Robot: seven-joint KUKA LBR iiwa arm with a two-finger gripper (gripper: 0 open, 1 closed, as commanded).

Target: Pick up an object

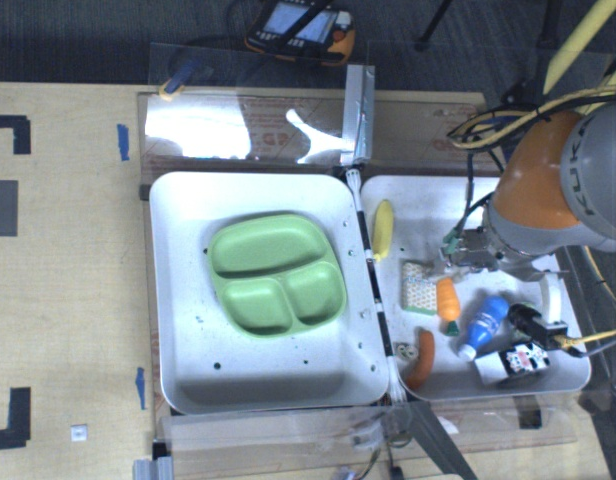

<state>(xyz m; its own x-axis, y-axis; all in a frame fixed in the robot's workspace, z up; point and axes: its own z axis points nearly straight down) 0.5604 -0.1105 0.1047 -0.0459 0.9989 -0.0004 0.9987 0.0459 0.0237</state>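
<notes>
Claw [466,256] hangs low in right bin [428,193], grip state unreadable from here. Orange carrot [447,302] lies just at its 6 o'clock; blue bottle [485,327] at 5. Approach step, I judge. Next: settle over one item, descend, close.

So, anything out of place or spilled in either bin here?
Nothing stands out. The green tray sits flat in the left bin; the banana, carrot and blue bottle lie loose inside the right bin.

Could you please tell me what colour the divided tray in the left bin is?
Light green; the divided tray shows clearly in the camera view.
</notes>
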